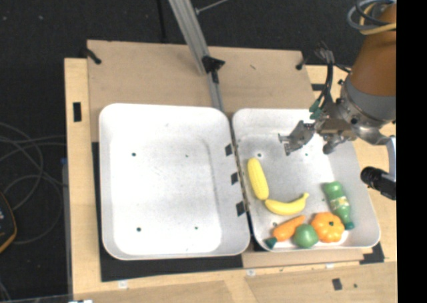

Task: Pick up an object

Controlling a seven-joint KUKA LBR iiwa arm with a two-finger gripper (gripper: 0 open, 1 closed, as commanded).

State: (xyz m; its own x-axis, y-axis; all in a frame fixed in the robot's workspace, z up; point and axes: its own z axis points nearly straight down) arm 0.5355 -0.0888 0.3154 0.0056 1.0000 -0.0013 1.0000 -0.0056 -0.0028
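Presently, in the camera view, the gripper (308, 136) hangs over the upper part of the right bin (267, 121) with its jaws released and grasping nothing, while the candidate objects lie well below it along the bin's lower half: a yellow corn cob (257, 177), a banana (287, 205), a carrot (288, 228), a green apple (306, 236), an orange pumpkin (328, 226) and a green bottle (337, 203). Risk, as judged: the carrot, apple and pumpkin are touching, so a descent there could nudge neighbours or close on two at once, and the curved banana may slip. The fingertips are dark and small, and the arm's wrist is cut off at the right.
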